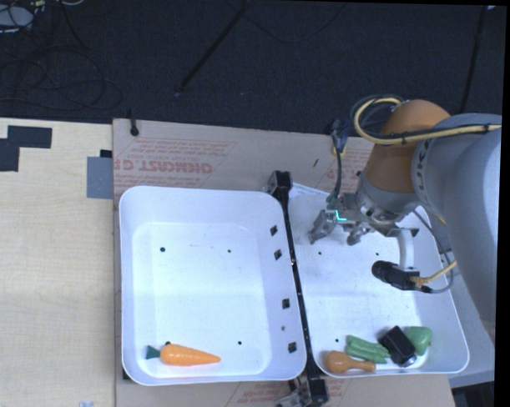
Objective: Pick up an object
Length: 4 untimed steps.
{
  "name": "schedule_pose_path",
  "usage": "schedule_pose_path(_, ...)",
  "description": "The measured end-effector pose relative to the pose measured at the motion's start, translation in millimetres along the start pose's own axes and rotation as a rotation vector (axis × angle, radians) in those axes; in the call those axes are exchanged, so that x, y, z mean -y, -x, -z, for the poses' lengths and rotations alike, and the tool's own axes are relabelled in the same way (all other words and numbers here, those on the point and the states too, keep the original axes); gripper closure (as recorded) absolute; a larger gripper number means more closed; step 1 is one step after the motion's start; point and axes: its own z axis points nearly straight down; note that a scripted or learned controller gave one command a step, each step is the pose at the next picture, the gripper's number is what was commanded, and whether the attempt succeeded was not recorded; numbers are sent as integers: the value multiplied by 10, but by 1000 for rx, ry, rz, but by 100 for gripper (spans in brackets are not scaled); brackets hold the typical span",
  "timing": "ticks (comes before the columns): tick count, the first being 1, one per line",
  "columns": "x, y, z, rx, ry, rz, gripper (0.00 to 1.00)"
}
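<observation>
Pincer [338, 230] hovers high — toys [382, 351] well apart, below.

We see a light wood bench top [44, 275] on the left, with dark grey rectangular patches [23, 144] near its far edge. A brown cardboard sheet [206, 155] with reversed red print lies on it. Beyond is dark carpeted floor [268, 65] with loose cables [45, 7] and a thin black rod [212, 43].
</observation>
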Motion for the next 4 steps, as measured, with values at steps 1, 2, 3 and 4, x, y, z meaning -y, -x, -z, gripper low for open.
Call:
schedule_pose_path(1,0,9,101,0,0,-1,100)
schedule_pose_path(2,0,9,101,0,0,-2,0)
schedule_pose_path(3,1,18,201,0,0,-3,100)
schedule_pose_path(4,0,19,203,0,0,-3,0)
